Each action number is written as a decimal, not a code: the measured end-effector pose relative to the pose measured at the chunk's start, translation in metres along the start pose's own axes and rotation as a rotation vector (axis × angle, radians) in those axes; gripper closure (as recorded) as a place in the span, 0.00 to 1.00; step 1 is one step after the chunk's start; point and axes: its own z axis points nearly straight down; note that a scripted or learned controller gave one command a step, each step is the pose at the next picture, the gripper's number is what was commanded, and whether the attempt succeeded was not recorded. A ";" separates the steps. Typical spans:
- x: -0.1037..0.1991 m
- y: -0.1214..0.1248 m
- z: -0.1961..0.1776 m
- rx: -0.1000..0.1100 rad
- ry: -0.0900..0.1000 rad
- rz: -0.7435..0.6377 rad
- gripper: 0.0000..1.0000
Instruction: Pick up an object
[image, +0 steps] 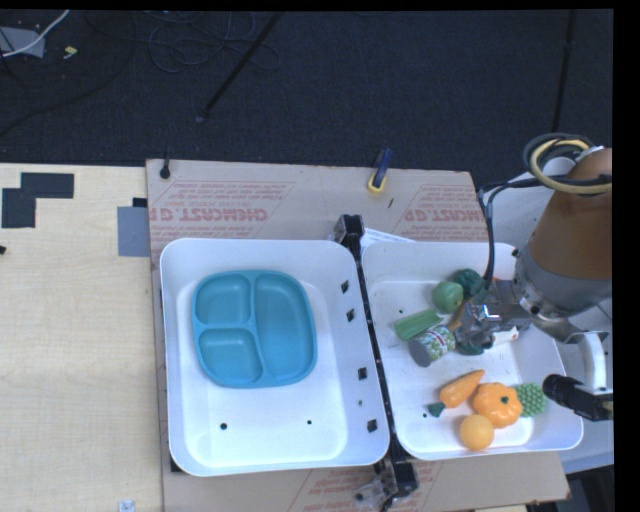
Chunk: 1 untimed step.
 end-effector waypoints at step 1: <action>0.045 -0.005 0.012 0.005 0.002 -0.002 1.00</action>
